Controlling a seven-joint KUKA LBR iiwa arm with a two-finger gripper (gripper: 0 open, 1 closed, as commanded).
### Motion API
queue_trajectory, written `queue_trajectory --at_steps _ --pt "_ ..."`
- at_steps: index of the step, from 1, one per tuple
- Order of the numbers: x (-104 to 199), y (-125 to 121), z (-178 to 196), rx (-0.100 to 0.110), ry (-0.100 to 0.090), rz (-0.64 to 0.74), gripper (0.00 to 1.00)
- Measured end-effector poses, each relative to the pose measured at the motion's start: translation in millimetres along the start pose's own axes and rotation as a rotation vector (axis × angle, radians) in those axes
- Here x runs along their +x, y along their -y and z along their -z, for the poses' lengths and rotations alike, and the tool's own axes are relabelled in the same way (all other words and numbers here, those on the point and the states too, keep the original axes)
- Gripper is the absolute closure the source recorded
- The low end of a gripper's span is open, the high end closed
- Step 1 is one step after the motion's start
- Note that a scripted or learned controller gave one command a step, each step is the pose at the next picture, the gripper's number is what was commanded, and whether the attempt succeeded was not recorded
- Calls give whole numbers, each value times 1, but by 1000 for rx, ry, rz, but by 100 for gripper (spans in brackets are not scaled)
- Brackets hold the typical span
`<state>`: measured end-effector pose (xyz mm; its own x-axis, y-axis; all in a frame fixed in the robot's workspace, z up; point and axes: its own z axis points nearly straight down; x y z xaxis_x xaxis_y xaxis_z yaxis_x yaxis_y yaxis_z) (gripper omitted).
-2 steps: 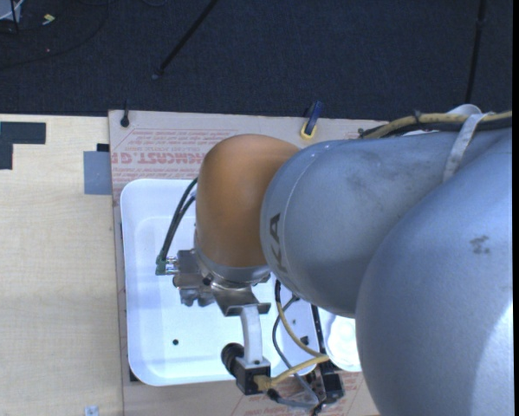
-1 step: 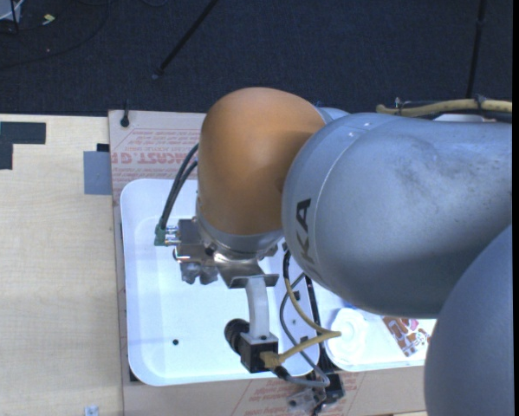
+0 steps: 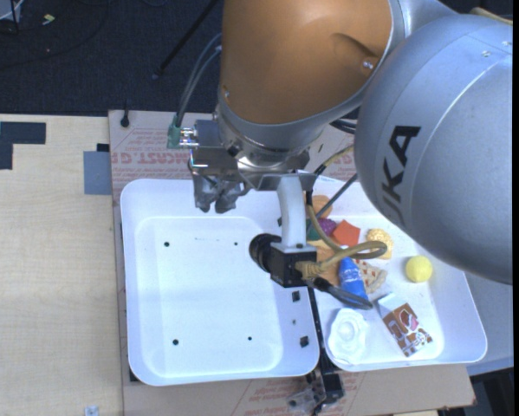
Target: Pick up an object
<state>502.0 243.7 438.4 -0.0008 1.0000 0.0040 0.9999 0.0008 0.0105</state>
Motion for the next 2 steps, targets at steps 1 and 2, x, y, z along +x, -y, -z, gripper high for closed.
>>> queue_trajectory --at_steps 1,2 --pt "0 21 106 4 0 1 100" --pt "-97 -10 99 16 8 -9 100"
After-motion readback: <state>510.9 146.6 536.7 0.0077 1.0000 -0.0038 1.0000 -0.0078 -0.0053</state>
